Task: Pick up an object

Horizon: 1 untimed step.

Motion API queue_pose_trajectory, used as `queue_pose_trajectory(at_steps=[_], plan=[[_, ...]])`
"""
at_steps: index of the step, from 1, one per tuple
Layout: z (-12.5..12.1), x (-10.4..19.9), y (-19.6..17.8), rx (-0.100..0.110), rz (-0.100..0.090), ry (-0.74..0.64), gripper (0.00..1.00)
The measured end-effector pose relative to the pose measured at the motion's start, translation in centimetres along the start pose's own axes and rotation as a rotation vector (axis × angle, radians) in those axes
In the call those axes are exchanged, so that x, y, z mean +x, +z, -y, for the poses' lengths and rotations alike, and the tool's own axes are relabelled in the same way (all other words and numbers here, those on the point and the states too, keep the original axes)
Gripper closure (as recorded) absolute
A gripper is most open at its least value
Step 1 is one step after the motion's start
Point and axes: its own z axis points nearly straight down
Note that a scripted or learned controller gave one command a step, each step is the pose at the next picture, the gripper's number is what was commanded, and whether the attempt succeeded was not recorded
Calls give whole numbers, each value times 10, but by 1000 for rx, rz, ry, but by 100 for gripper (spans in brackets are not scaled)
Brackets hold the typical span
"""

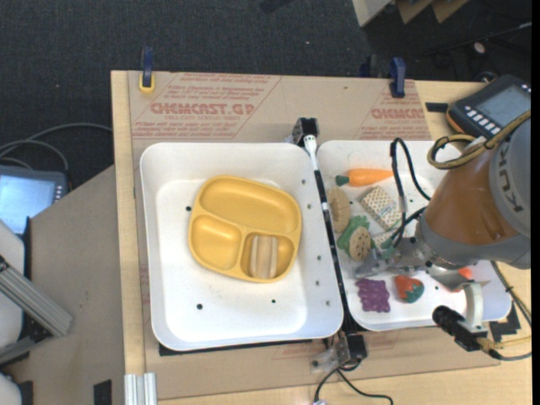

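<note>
Arm (472, 201) enters from the right, bent low over the right bin (498, 306), orange band above the wrist facing the camera. Gripper (380, 264) sits near the bin's middle, just above the purple piece; whether it is spread or closed cannot be told, and nothing is visibly pinched.

Count: 2 white bins, 1 yellow tray, 1 carrot, 1 strawberry, 1 purple grape bunch, 1 checkered block, 1 green-and-tan item partly hidden.

Left bin (164, 251): holds the yellow divided tray (245, 205), tilted slightly, with a pale tan piece (261, 256) lying in its lower right compartment.

Right bin: orange carrot (371, 176) near the far rim; checkered block (381, 205) below it; tan piece (339, 209) against the left wall; green-and-tan item (356, 236) just left of the gripper; purple grape bunch (372, 294) near the front; red strawberry (410, 288) just right of it, apart from the grapes.

All candidate objects rest on the bin floor.
</note>
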Motion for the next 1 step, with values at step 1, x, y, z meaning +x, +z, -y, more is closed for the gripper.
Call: queue_pose_trajectory(at_steps=[1], plan=[[1,-43,0,-3,5,6,0]])
